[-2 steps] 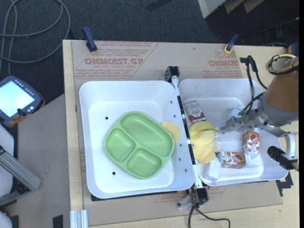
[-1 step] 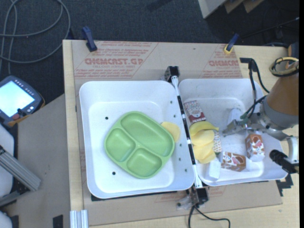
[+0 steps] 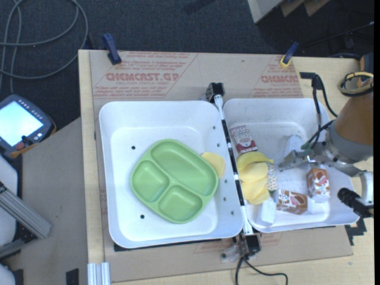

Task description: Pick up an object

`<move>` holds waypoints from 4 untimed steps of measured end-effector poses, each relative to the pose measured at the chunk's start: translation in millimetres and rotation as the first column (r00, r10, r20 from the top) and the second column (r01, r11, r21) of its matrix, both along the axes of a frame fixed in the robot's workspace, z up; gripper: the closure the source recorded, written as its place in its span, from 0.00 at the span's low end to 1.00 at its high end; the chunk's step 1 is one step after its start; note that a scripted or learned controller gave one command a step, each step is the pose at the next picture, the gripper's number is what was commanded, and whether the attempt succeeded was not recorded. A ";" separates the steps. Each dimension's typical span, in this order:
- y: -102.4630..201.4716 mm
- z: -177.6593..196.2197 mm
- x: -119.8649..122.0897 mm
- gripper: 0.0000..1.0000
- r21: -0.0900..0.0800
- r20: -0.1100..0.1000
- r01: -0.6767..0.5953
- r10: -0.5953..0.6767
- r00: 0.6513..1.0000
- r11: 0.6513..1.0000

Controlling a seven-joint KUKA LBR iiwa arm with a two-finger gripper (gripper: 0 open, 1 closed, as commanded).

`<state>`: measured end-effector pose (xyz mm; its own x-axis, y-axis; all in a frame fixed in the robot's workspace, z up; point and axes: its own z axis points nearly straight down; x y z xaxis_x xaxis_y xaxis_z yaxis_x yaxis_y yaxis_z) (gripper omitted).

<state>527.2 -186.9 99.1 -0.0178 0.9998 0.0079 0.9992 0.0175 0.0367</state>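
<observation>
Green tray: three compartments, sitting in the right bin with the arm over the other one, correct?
Not quite. The camera view shows the green tray with three compartments in the left bin, not the right. The arm is over the right bin, where the packets lie.

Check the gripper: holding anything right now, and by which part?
Cannot be told. The gripper sits low in the right bin, between the red-and-white packet and the brown snack packet, but nothing visibly sits in it.
</observation>
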 end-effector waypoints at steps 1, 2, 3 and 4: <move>-0.6 0.1 -8.6 0.00 0.000 0.003 -0.002 0.002 1.000 1.000; -0.9 -0.3 -10.3 0.00 -0.001 0.004 -0.002 0.002 1.000 1.000; -10.9 -14.3 -26.8 0.00 -0.009 -0.035 0.017 -0.017 0.999 1.000; 91.6 82.2 -5.0 0.00 -0.008 -0.036 0.016 -0.016 0.999 1.000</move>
<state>522.2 -95.4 181.2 -0.0015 1.0000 0.0005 1.0000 0.0015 0.0009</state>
